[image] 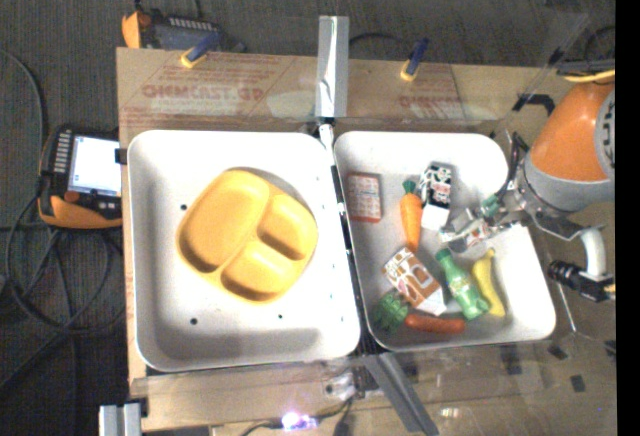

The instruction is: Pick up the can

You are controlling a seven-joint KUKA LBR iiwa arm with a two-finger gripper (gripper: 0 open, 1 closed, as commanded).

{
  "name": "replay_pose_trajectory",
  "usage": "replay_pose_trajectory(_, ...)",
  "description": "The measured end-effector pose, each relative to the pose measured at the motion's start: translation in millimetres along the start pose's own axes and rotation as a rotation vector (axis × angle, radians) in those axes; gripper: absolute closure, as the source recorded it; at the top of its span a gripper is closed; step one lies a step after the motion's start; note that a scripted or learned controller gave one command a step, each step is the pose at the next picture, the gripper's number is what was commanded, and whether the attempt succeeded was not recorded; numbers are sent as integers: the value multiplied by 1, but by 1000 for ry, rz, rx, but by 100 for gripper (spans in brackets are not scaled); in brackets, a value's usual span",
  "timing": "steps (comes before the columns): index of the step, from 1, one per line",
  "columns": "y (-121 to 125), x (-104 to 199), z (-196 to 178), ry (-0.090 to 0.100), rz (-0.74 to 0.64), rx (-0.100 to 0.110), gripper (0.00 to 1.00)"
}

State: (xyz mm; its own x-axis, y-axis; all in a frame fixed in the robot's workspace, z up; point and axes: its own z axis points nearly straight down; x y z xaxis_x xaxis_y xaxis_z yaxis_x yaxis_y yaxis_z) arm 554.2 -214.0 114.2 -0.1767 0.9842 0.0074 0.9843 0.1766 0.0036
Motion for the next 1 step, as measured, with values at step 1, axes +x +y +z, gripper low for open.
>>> replay_pose_trajectory(1,16,32,-102,-10,300,5,100)
